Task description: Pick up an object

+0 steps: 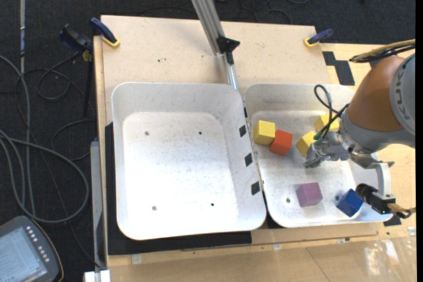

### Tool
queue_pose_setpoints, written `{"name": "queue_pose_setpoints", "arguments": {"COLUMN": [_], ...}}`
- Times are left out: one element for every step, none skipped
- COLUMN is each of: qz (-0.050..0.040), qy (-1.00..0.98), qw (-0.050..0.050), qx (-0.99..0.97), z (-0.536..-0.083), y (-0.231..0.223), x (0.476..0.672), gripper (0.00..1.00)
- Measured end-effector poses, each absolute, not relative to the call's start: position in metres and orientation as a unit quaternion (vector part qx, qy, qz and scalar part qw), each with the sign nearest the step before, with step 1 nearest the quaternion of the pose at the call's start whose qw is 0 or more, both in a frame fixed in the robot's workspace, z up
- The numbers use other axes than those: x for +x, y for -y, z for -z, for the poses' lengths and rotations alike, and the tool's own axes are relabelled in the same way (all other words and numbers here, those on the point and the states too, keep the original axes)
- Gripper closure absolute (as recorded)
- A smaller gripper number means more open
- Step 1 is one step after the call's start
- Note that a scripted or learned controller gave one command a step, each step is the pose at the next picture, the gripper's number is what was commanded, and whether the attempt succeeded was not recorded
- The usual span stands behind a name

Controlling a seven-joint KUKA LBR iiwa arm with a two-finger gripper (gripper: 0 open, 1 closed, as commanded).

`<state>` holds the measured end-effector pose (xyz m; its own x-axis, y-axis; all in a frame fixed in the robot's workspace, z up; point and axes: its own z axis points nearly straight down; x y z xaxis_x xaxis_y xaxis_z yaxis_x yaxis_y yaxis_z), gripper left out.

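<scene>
Blocks are lying in the right bin (277, 97), six in all: three yellow, one orange, one purple and one blue. The nearest yellow block (306, 142) is sitting mid-bin, just beside the gripper (317, 156), which is hanging low over the bin floor at the block's right; whether the gripper is clenched or released cannot be told from this slant, and no block is showing within it. The second yellow block (265, 131) is resting toward the bin's left wall, with the orange block (282, 142) touching or almost touching its right side. The third yellow block (327, 122) is peeking out, half hidden, behind the arm (380, 102) and its cable. The purple block (308, 194) is standing alone on open floor toward the near rim, with room on every side. The blue block (349, 203) is sitting in the near right corner, close against the rim. The left bin (178, 155) is lying alongside, its right rim overlapping the right bin's left rim. Both bins are resting on the bench (165, 49), which is showing bare board behind them.
</scene>
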<state>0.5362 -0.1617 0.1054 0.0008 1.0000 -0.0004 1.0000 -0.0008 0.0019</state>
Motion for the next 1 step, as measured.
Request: {"name": "queue_pose_setpoints", "arguments": {"qz": [-0.0011], "qy": [-0.707], "qw": [0.003], "qx": [0.707], "z": [-0.1497], "y": [0.1680], "x": [0.5390], "gripper": [1.00]}}
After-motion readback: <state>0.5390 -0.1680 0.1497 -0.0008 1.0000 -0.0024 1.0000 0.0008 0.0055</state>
